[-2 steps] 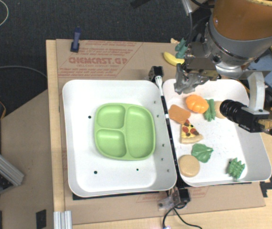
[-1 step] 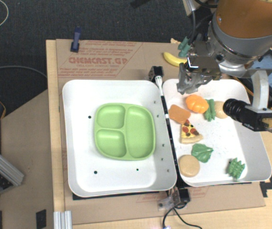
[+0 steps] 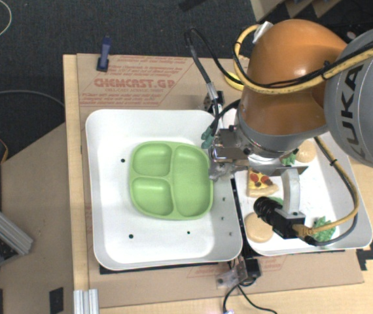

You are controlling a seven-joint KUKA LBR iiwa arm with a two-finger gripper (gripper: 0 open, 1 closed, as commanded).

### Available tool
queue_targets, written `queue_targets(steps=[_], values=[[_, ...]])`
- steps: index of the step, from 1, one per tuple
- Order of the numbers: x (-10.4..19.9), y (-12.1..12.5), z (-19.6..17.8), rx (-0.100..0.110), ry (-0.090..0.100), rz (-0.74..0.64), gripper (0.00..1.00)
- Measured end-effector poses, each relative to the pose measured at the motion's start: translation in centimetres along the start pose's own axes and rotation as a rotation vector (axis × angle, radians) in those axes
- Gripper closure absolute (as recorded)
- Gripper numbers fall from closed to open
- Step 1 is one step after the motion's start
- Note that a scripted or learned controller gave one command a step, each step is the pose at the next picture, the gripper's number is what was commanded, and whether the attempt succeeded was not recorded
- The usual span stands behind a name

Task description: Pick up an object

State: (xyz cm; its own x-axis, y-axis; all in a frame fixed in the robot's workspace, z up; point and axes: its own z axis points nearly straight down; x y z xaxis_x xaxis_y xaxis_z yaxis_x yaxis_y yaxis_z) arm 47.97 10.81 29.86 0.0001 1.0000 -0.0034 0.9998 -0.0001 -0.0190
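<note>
My gripper hangs under the orange wrist band over the upper left part of the right bin, and the wrist hides most of it. Just below it lies a toy pizza slice, yellow with red spots. A round tan disc rests at the right bin's front left corner. A green leafy toy lies near the front right. A tan piece with a bit of green peeks out beside the arm. Nothing can be seen held.
A green divided plate lies in the middle of the left bin. Both bins rest on a brown board with a blue clip at its far left. Cables run along the bins' dividing edge.
</note>
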Motion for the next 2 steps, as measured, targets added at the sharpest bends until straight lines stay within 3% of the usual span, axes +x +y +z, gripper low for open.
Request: queue_targets(steps=[1,2], values=[[2.6,0.3,-13.2,-0.035,0.009,-0.004,1.0],[0.3,-0.2,-2.8,-0.007,0.0,0.004,1.0]])
